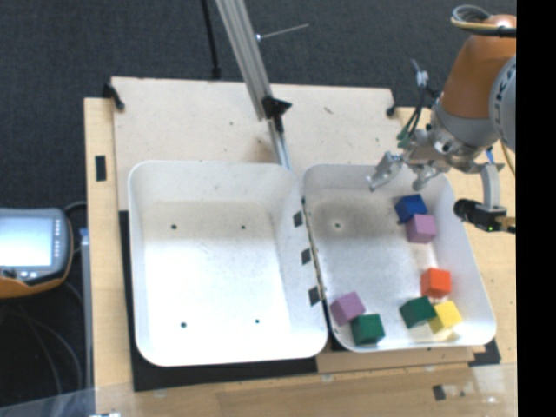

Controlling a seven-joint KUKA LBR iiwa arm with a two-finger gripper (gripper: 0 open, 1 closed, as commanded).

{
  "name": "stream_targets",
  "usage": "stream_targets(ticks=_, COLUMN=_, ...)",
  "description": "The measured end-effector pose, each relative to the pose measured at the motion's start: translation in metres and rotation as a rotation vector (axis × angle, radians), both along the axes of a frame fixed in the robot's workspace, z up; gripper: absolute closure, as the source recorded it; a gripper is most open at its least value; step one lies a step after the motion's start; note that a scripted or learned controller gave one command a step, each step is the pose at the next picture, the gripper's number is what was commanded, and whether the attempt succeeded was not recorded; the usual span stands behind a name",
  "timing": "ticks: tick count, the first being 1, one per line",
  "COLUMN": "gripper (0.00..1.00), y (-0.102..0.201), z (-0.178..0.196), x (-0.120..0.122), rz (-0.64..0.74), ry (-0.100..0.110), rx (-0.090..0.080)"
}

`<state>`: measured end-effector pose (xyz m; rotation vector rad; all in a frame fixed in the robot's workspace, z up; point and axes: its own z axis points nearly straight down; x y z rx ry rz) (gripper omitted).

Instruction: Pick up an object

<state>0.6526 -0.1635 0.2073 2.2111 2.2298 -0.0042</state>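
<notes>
From above, the grey arm with its orange band reaches in from the right and ends over the far edge of the right bin. The jaws are spread wide apart, with 1 finger on the left and 1 on the right. Nothing sits between them.

A blue block lies in the bin just below the jaws, close but not touching. A purple block rests right beside it, a little farther from the jaws.

Well away from the jaws, near the bin's front edge, sit more blocks. An orange block is above a yellow block. A dark green block is next to the yellow one. Another purple block and another green block sit together toward the left.

The left bin lies far to the left of the jaws. Both bins rest on the bench.
</notes>
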Motion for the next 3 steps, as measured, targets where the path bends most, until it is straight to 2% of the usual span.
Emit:
stream_targets(ticks=1, gripper=0.00, y=0.047, z=-0.111, x=-0.070, rz=-0.009, ry=-0.002, rx=0.001)
stream_targets(ticks=2, gripper=0.00, y=0.044, z=-0.027, x=-0.026, rz=-0.005, ry=-0.013, rx=0.000)
stream_targets(ticks=3, gripper=0.00, y=0.039, z=0.026, x=-0.061, rz=-0.010, ry=-0.008, rx=0.001)
